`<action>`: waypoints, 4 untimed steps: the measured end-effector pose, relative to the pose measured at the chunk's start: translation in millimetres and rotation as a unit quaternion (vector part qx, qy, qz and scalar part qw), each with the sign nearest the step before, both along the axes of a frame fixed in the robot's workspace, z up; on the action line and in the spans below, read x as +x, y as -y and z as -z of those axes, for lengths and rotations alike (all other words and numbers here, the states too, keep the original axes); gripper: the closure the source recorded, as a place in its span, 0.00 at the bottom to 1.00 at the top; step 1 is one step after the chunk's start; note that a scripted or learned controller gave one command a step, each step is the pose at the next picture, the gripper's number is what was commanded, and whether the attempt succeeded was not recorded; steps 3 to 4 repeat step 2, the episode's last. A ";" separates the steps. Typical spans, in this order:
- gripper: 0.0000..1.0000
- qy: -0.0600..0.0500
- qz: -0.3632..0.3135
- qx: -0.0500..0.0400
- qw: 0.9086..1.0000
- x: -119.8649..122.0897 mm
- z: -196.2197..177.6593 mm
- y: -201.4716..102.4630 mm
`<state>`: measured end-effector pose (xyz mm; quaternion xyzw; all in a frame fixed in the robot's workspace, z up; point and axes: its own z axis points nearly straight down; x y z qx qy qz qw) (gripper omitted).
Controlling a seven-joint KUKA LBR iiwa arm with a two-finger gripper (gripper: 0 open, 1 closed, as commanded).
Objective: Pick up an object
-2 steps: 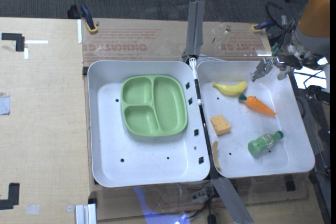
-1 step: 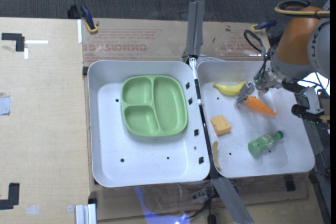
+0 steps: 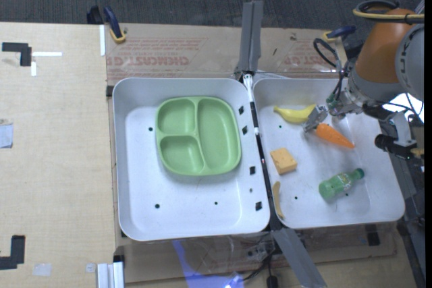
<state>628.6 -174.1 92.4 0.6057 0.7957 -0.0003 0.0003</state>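
1. Two shallow white bins with smooth walls and rounded corners are sitting side by side on the pale wooden tabletop (image 3: 54, 165); the left bin (image 3: 135, 212) is holding a matte light-green plate (image 3: 198, 136) divided into three compartments.
2. The right bin (image 3: 378, 212) is carrying four small items: a curved yellow banana (image 3: 294, 114) near the back, a tapered orange carrot (image 3: 334, 135) just right of it, a porous yellow sponge block (image 3: 283, 160) toward the left wall, and a green bottle (image 3: 339, 185) lying on its side toward the front.
3. The carrot is lying flat on the bin floor at a slant, its thicker end pointing up-left toward the banana's tip.
4. The grey arm with its glossy orange band (image 3: 378, 50) is reaching in from the right, and the tool (image 3: 316, 119) is sitting low between the banana's end and the carrot's thick end; whether it is released or clenched, I cannot tell.
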 end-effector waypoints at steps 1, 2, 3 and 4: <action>1.00 0.000 0.001 0.000 1.000 0.2 -9.1 1.0; 1.00 0.000 0.033 0.000 0.999 1.0 -97.4 -55.7; 1.00 0.000 0.033 0.000 0.999 1.0 -97.4 -55.7; 1.00 0.000 0.033 0.000 0.999 1.0 -97.4 -55.7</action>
